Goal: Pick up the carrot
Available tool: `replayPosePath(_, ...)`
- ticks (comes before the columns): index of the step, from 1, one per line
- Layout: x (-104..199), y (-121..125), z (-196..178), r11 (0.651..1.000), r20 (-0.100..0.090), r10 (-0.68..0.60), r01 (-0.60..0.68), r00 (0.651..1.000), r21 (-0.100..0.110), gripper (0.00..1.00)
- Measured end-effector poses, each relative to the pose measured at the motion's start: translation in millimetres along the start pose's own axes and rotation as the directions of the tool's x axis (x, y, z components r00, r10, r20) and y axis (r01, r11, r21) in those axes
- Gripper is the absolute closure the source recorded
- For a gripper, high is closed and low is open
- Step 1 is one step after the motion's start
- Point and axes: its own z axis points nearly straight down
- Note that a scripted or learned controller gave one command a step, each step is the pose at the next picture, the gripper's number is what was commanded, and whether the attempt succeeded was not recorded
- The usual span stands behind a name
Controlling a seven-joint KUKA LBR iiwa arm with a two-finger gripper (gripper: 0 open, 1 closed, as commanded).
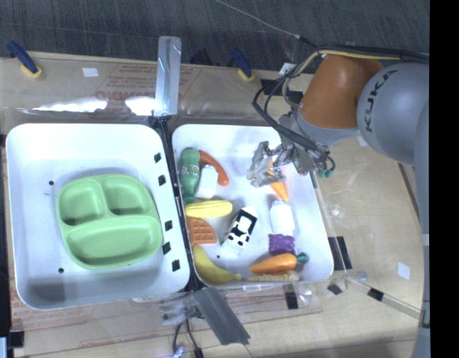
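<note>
Carrot [275,263] lies at the right bin's [325,233] near edge beside a purple toy [282,242], well apart from the end effector [268,164], state unclear, hovering farther back; approach seems underway, needing travel toward it.

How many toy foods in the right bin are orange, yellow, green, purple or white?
Orange: 3, carrot, chilli-like piece, piece at the gripper
Yellow: 2, banana, corn
Green: 1
Purple: 1
White: 1
Total: 8

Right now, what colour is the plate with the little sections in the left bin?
Light green. The plate shows clearly in the camera view.
</note>
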Motion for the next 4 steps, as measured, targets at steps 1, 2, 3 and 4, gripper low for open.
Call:
replayPosePath(1,0,0,0,1.0,0.0,0.0,0.0,1.0,0.0,0.0)
replayPosePath(2,2,-5,34,0.995,-0.014,0.101,-0.101,0.995,-0.005,0.0)
replayPosePath(3,0,-5,22,0.995,-0.01,0.097,-0.097,0.995,-0.003,1.0)
replayPosePath(4,0,-5,22,0.995,-0.01,0.096,-0.096,0.995,-0.003,0.0)
